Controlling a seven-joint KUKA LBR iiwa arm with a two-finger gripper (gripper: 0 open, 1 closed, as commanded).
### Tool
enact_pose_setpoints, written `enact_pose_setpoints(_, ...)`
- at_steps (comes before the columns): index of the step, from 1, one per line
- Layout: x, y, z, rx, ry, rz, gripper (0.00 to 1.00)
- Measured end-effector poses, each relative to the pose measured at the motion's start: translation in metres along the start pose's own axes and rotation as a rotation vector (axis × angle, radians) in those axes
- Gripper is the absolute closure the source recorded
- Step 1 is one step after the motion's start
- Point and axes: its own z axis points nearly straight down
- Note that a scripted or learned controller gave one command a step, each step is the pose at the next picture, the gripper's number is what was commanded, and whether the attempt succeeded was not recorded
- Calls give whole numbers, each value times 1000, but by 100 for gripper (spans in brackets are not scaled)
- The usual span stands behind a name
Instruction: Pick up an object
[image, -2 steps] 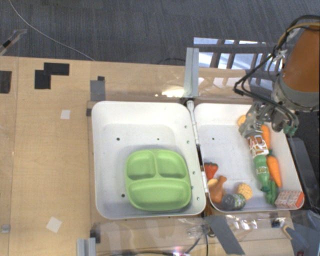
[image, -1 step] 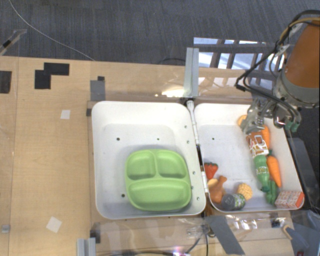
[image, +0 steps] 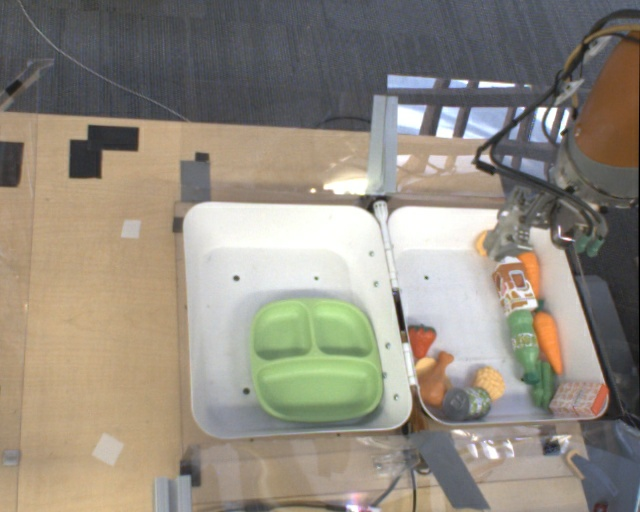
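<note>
Over the far right corner of the right bin (image: 455, 300) hangs the gripper (image: 512, 232), its pale metal fingers pointing down and to the left from the grey wrist and orange band. How wide the jaws stand cannot be told at this size, and nothing is clearly caught between them. Just below the fingertips lies a bottle (image: 518, 305) with an orange-and-white label and a green lower part, stretched along the bin's right side. A small orange piece (image: 484, 241) sits just left of the fingers. Two carrots (image: 547, 340) lie beside the bottle, toward the right wall. A small box (image: 578, 398) rests in the near right corner. Along the near edge sit a strawberry (image: 422, 339), a brown drumstick-like toy (image: 434, 374), a grey lump (image: 465, 403) and a yellow piece (image: 489, 380). On the left bin's (image: 230, 240) near half rests a green divided plate (image: 315, 360).
</note>
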Motion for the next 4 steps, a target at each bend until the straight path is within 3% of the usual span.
enact_pose_setpoints(1, -92, -33, 10, 1, 31, -186, 100)
enact_pose_setpoints(4, -100, -28, -32, 1, -6, -194, 100)
